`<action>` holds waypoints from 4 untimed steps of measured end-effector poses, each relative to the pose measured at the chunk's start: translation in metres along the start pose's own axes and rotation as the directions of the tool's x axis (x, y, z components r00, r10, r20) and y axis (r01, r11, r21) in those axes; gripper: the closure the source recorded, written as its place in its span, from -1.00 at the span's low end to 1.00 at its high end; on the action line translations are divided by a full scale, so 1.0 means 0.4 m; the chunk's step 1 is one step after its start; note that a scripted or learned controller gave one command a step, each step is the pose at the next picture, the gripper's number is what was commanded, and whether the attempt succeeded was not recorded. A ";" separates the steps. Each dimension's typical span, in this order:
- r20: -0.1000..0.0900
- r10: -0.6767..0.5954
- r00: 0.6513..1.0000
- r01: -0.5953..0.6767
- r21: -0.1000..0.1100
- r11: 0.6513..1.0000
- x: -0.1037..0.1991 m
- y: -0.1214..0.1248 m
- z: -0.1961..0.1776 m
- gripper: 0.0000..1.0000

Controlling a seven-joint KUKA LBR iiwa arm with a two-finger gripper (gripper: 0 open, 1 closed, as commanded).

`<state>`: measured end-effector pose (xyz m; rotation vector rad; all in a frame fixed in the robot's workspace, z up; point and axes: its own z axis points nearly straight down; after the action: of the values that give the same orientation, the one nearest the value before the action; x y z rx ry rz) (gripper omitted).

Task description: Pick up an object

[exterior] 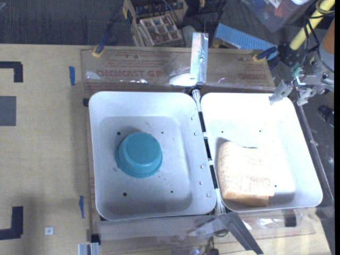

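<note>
Blue bowl [139, 153], inverted, sits mid-floor of the left bin [101, 110]; likely light, stiff and slick, best pinched across its lower rim. Tan sponge-like block [245, 175] fills the right bin's [303, 142] near edge. Gripper [297, 86] hangs over its far right corner; spread cannot be told.

The arm [319, 81] is cut off by the right edge, its gripper [280, 93] too small and blurred to read. Clutter [159, 23] beyond the bench [42, 158] is cropped along the top.
</note>
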<state>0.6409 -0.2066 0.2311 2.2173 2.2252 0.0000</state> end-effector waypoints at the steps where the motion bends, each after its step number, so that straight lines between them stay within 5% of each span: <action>1: 0.001 0.018 1.000 -0.018 -0.001 1.000 0.001 -0.246 0.092 -1.00; 2: 0.001 0.154 0.988 -0.154 -0.007 0.988 0.156 -0.094 0.359 -1.00; 3: 0.003 0.089 0.996 -0.089 -0.006 0.996 0.022 -0.079 0.360 -1.00; 4: 0.002 -0.008 1.000 0.008 -0.004 1.000 0.163 -0.005 0.345 -1.00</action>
<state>0.6387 -0.1413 0.0929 2.2047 2.2311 0.0026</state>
